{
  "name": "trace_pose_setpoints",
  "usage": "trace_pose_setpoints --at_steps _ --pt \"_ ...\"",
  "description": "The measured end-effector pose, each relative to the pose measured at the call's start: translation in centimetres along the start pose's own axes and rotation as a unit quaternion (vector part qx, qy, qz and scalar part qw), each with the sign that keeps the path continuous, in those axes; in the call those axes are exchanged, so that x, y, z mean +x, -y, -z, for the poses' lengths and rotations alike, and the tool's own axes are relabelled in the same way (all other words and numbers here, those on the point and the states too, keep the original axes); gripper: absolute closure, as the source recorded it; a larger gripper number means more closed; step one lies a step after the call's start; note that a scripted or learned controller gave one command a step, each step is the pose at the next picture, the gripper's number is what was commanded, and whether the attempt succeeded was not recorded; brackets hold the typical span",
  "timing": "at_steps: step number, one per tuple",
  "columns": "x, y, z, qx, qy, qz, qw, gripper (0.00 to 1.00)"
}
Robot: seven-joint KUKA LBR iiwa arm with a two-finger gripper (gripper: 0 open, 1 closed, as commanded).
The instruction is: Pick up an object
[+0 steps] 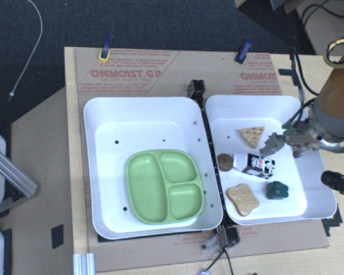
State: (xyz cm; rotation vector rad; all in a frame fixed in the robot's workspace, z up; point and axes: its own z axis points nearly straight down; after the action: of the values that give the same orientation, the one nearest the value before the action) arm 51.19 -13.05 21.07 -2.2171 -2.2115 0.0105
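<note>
Dark blue carpet is lying all around a brown bench (160,67) with red writing on it, and two clips, one yellow and blue (105,48) and one blue (243,50), are sitting on its far edge. Two white bins are sitting side by side on the bench. A left bin (103,153) is holding a green plate (164,185) with three parts, and the plate is lying toward the near edge of that bin. A right bin (309,205) is holding the small things. A toy pizza slice (251,135) is lying near the far edge of the right bin. A round brown coin shape (225,162) is sitting by the left edge of that bin. A tan toast piece (242,199) is lying near the near left corner. A dark green lump (277,190) is sitting near the near edge, just beside the toast. A small black and white toy (260,165) is lying in the middle of the bin. The grey arm (332,113) is reaching in from the right edge, and the gripper (270,145) is hanging over the bin between the pizza slice and the black and white toy. I cannot tell if it is gripping anything.
</note>
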Motion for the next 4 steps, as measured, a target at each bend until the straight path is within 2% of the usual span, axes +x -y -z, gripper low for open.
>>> trace_pose_setpoints --at_steps 1,2,3,4 --pt "0.0 -0.3 0.5 -0.006 0.001 0.001 1.0 0.0" --pt "-0.2 -0.6 -3.8 -0.003 0.0 0.001 1.0 0.0" --pt "-1.0 -1.3 -9.3 -0.005 0.0 0.0 1.0 0.0" --pt "-0.9 -1.8 -10.3 -0.012 0.0 0.002 0.9999 0.0"
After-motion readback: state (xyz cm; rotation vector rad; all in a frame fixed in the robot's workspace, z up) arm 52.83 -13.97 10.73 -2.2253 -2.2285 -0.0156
